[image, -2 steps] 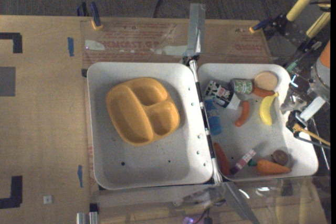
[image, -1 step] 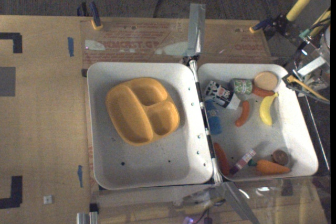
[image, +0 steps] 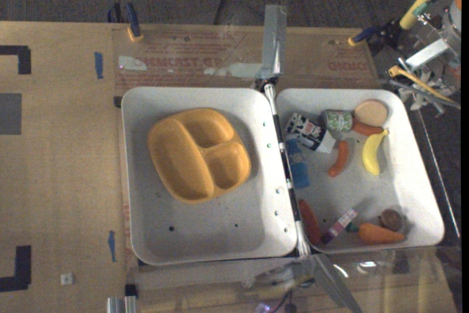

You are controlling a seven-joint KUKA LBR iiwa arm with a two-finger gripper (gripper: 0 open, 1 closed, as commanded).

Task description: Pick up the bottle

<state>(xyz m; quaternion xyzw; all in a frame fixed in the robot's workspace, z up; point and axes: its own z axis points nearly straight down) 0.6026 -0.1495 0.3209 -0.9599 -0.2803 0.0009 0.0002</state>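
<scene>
My gripper [image: 432, 66] hangs off the right bin's [image: 429, 220] far corner; open or closed, I cannot tell. The bottle [image: 341, 223] lies flat well below me, wedged between two carrots [image: 379, 233], so I'll need room.

Bottle [image: 341, 222] hemmed: carrot [image: 380, 233] right, chili [image: 309, 221] left; above open.

Bottle [image: 341, 223]: small, slim, purple with a pale label, lying on its side, tilted, in the right bin's [image: 421, 179] near part.
</scene>
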